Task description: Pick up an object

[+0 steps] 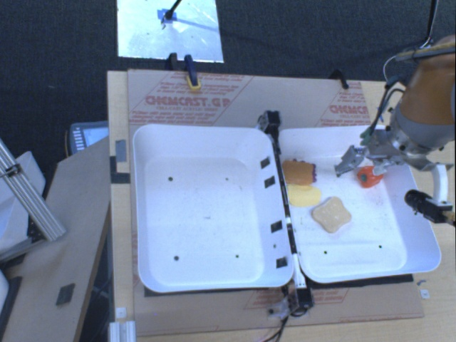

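My gripper (365, 167) hangs over the back right part of the right bin (420, 258), its grey fingers (346, 162) spread open. A small orange-red object (369, 179) lies on the bin floor just under and between the fingertips, partly hidden by them; nothing is lifted. Further left, a brown and orange burger-like toy (299, 171) rests against the bin's left wall. Just in front of it sits a flat yellow piece (305, 197). A tan bread-slice toy (331, 215) lies near the bin's middle.
The left bin (146, 262) stands beside the right one, joined by black clips along the shared wall (279, 212). The arm's orange band (431, 84) and cables rise at the right. A black part (427, 206) sticks out over the right bin's right rim.
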